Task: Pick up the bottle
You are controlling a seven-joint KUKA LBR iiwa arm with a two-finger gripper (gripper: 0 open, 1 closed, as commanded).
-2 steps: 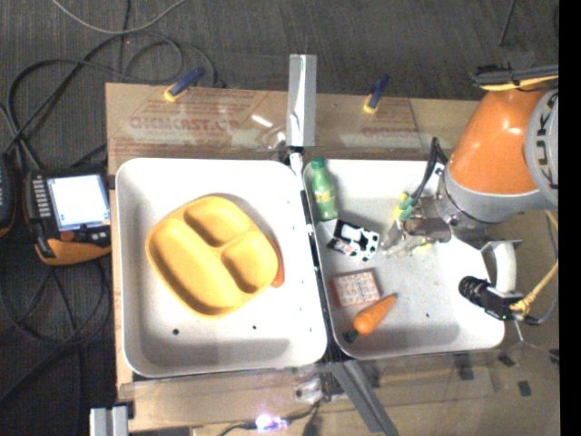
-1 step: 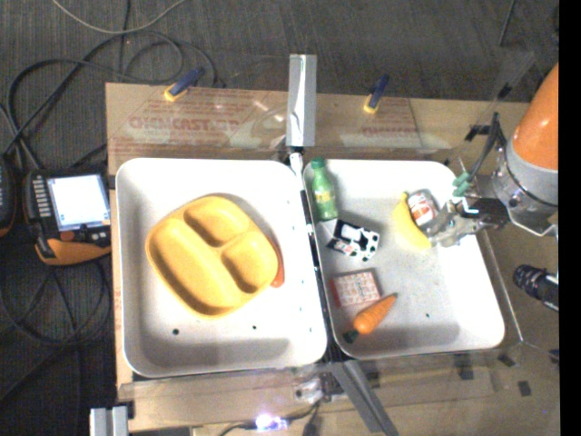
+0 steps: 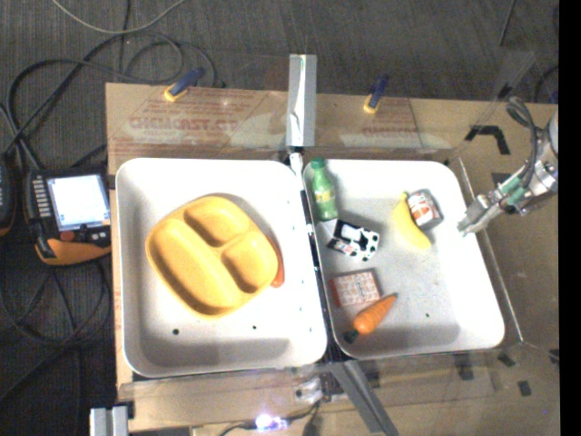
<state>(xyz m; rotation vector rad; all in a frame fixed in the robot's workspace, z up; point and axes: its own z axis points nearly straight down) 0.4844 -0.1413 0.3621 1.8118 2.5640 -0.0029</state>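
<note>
My gripper (image 3: 472, 222) hangs over the right bin's (image 3: 454, 334) right rim, and I cannot tell its state from here. The bottle (image 3: 320, 189) lies well to my left, against that bin's far-left wall, untouched. A can (image 3: 421, 209) and banana (image 3: 410, 228) lie between us. The pick is not started: approach, descent, grasp and lift all remain.

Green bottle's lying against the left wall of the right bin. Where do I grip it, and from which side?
Probably grip the green bottle across its body, below the cap, coming straight down. It lies flat, long axis running up the bin, tight against the left wall, so one finger needs that narrow wall gap. The pincer sits over at the bin's right rim.
</note>
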